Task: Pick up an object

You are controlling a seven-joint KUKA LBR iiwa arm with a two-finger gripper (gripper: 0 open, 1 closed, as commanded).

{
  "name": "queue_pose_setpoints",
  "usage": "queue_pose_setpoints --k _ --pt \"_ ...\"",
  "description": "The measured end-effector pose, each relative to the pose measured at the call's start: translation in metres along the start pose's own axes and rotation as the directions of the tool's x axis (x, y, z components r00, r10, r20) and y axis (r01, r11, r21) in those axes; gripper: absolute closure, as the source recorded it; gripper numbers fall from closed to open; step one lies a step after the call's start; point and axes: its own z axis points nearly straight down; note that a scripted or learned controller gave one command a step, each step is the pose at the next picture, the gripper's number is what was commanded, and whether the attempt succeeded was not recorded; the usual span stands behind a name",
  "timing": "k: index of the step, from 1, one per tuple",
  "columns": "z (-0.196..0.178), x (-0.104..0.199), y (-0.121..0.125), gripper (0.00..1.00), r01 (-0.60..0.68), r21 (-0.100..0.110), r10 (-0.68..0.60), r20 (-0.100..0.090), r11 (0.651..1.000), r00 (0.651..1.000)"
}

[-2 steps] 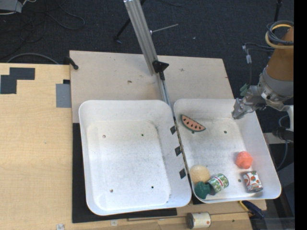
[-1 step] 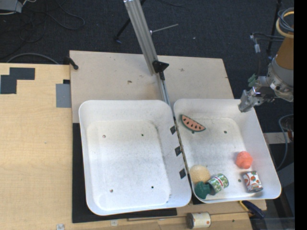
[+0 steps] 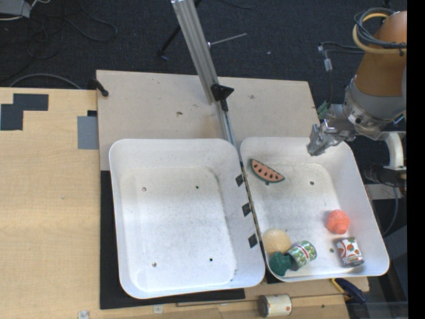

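The gripper [image 3: 319,141] hovers at the right bin's [image 3: 372,208] upper rim; I cannot tell its jaws' state. Best aim for the isolated watermelon slice [image 3: 267,171], descending squarely.

Red watermelon slice [image 3: 267,171] (green rind), orange ball [image 3: 337,221]

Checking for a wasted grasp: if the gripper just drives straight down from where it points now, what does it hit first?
Probably bare floor of the right bin near its top right corner. The gripper hangs there; the watermelon slice lies well left. Depth is unclear.
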Motion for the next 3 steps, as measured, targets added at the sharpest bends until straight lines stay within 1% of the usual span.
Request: queue_pose_setpoints --k 1,2,3 --pt "0.016 0.056 -0.006 1.0 -0.001 0.003 0.001 0.0 1.0 1.0" --pt "0.011 0.107 -0.005 1.0 -0.001 0.001 0.001 0.001 1.0 1.0" --pt "0.029 0.156 -0.008 1.0 -0.001 0.004 0.001 0.001 1.0 1.0"
